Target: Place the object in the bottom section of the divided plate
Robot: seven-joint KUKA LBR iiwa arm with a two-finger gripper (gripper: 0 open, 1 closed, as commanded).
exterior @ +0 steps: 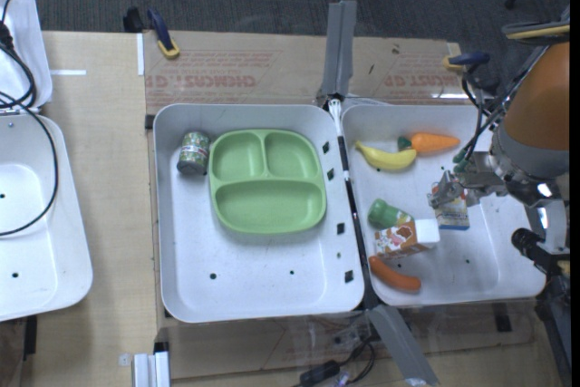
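Dark carpet lies behind the pale wooden surface, which carries two shallow white bins side by side with a grey divider bar between them. Inside the left bin sits the divided plate, a smooth, matte green tray with rounded corners, two small sections at its far side and one wide bottom section nearest the camera; all three are bare. It rests toward the far half of the bin, leaving broad open white floor along the near edge and a narrower strip on its right. Just beside the plate's far left corner stands a small can with a greenish patterned label, close to the bin's left wall. In the right bin, the claw hangs low over the floor near the middle, and whether it is spread or closed cannot be told among the clutter of metal parts; a small white and blue item lies right under it. A yellow banana and an orange carrot lie near the far wall. A green rounded object, a printed carton with a white end, and an orange sausage-shaped piece crowd the left near part.
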